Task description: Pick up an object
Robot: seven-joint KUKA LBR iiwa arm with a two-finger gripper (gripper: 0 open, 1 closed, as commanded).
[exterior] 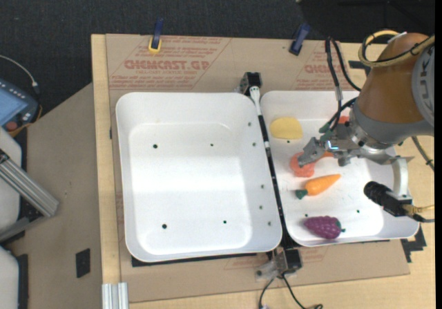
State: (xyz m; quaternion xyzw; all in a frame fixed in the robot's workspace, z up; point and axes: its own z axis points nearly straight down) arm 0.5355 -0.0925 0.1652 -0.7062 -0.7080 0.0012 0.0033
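Observation:
The right bin (387,231) holds four toy foods. A pale yellow piece (285,128) lies near its back left corner. A salmon-red piece (302,166) sits just below it, and an orange carrot (322,184) with a green tip lies beside that. Purple grapes (322,227) rest near the front wall. My gripper (309,155) reaches in from the right, low over the bin, its tip right at the upper edge of the salmon-red piece. Whether it touches that piece is unclear.
The left bin (186,231) stands beside the right one, split from it by a black rail (269,169). Both sit on a cardboard sheet (200,59) held by clamps. A black cylinder (384,197) on the arm hangs over the right bin's right side.

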